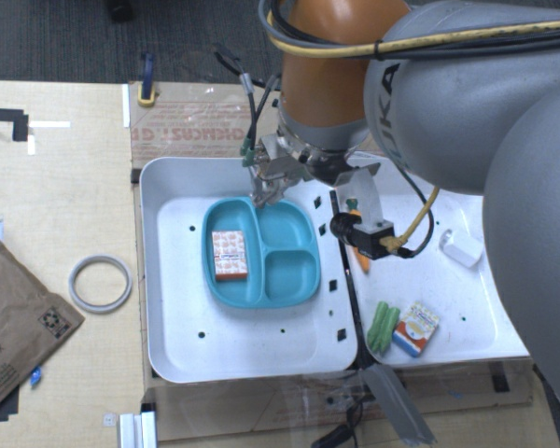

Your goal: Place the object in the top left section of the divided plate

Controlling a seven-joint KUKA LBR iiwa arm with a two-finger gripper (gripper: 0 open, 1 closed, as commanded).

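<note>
Small patterned box (230,254) lying flat in the large left compartment of the teal divided plate (303,224), gripper (266,190) hovering at the plate's upper rim, grip state indeterminate; placement apparently complete

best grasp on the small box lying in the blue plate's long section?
Judging by its pose: the small patterned box lies flat in the long left section of the blue divided plate. Come straight down from above and pinch across its short width, along the long side edges; the compartment wall looks close on both sides.
</note>
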